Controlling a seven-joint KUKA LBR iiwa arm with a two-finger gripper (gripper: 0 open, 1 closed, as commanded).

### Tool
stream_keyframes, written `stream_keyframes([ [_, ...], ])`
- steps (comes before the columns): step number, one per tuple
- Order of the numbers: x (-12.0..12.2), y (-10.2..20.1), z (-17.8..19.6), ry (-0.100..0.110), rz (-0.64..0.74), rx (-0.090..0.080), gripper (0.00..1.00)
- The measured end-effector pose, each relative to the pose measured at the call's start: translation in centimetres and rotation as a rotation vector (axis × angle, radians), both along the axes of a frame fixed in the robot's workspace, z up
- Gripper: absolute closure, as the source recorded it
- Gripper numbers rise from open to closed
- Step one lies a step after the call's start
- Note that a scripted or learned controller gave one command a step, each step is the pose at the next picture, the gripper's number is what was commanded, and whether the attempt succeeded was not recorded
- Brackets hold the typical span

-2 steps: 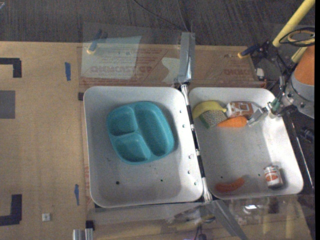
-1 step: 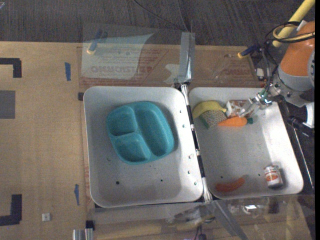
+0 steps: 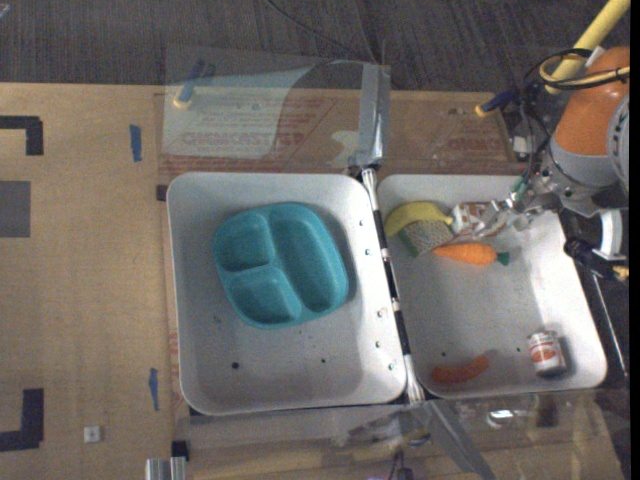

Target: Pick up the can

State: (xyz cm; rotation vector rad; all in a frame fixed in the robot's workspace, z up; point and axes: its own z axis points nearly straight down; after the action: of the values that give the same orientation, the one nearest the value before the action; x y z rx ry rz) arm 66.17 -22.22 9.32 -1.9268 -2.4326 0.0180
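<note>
The can (image 3: 546, 352) is small, red and white, and stands upright near the front right corner of the right bin (image 3: 500, 308). My gripper (image 3: 477, 220) hangs over the back of that bin, just above the orange carrot (image 3: 466, 254) and right of the yellow banana (image 3: 412, 215). It is far from the can, toward the back and slightly left. Its fingers look spread, with nothing between them.
A tan sponge-like piece (image 3: 428, 236) lies under the banana. A red sausage-shaped toy (image 3: 460, 370) lies at the front of the right bin. The left bin (image 3: 200, 368) holds a teal divided plate (image 3: 282, 263). A clear plastic sheet (image 3: 270, 108) lies behind the bins.
</note>
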Motion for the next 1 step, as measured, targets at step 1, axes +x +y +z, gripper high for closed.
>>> stream_keyframes([
  [1, 0.12, 0.07, -0.04, -0.001, 0.037, -0.005, 0.00],
])
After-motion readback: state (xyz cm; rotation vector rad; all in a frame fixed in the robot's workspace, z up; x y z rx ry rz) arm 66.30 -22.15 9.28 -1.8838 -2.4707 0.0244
